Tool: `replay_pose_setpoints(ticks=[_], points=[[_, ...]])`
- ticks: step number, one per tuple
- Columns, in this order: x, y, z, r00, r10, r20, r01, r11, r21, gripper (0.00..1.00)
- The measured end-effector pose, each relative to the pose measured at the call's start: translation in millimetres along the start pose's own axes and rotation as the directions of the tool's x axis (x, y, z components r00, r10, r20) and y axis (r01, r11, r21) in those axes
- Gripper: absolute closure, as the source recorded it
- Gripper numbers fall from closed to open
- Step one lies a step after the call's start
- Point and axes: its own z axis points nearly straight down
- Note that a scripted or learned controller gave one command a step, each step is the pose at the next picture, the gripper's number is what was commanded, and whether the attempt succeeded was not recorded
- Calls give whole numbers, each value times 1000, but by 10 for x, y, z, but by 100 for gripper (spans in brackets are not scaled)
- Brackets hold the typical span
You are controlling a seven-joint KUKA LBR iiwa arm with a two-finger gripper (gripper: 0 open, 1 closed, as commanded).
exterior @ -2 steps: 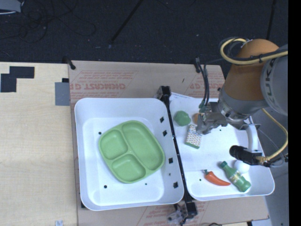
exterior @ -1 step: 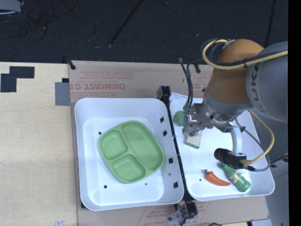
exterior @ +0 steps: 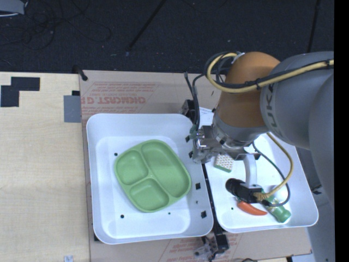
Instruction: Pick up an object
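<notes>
Camera view leaves the jaws' opening impossible to tell; the gripper (exterior: 207, 147) hangs over the right bin's (exterior: 303, 198) left wall. An orange carrot-like toy (exterior: 252, 208) lies by that bin's near rim. Best to centre over it, clear of the walls, before descending.

The plate (exterior: 151, 174) is pale green, its bin (exterior: 101, 201) white, the stick (exterior: 252, 208) orange, the block (exterior: 281, 214) green

Grey arm (exterior: 305, 102) with orange band (exterior: 251, 86), looping yellow cable (exterior: 209, 72), seemingly metallic wrist (exterior: 224, 140).
</notes>
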Motion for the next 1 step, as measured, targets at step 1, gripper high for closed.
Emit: replay_pose_setpoints(ticks=[1], points=[[476,-20,61,1000,0,1,0,1000,0,100]])
